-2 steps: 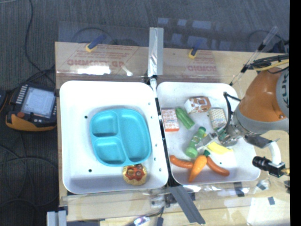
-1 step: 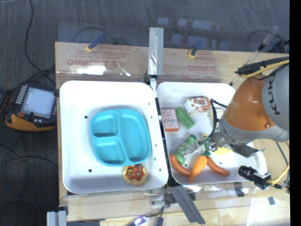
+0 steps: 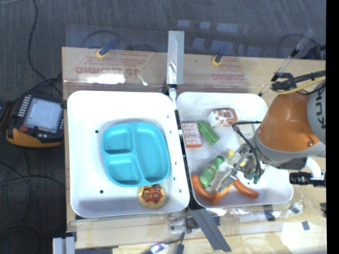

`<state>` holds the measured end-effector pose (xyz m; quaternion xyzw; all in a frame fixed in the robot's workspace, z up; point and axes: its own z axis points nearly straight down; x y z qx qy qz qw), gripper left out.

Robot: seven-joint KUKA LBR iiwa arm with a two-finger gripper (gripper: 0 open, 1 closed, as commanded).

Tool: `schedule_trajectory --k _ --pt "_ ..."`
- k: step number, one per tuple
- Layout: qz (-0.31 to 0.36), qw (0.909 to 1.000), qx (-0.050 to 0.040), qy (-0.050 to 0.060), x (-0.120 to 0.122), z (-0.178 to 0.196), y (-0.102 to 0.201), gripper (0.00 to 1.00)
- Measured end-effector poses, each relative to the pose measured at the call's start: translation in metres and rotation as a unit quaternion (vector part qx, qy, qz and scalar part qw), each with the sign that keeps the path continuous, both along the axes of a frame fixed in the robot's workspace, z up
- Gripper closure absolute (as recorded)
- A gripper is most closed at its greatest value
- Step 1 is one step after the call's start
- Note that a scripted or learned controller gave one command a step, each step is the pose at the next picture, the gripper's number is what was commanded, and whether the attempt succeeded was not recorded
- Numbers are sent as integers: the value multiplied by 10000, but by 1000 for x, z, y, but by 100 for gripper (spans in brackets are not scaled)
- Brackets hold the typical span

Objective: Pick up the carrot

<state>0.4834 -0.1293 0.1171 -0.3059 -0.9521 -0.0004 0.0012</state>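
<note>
Carrot (image 3: 204, 193): orange, curved, lying flat in the right bin (image 3: 275, 194) at its near-left corner, thick end toward the divider between the bins. It reads as a toy or plastic vegetable, so probably light, rigid and smooth-skinned; slip is the likely failure, not crushing. Best hold, in my judgement, is across the thick middle of the curve, fingers squeezing across its width, since the tapered ends would squirt out.

Crowding matters. A green bottle-like item (image 3: 211, 170) lies just beside the carrot on its far side, apparently touching it. A second orange, sausage-shaped piece (image 3: 247, 190) lies near to the right, easy to confuse with the target.

Gripper (image 3: 221, 182) sits low over the carrot's right part, fingers angled down toward the near left; whether they are spread or pressed together cannot be told, nor is any object visibly between them.

Further out: a green pepper-like item (image 3: 207, 132), a red-and-white packet (image 3: 192, 134) and a small carton (image 3: 224, 117) at the far side. Left bin (image 3: 85, 110) holds a blue divided plate (image 3: 136, 153) and a small pizza toy (image 3: 152, 195).
</note>
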Motion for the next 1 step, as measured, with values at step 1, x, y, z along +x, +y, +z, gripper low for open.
schedule_trajectory --k 1 --pt "5 10000 24 -9 1 9 2 100"
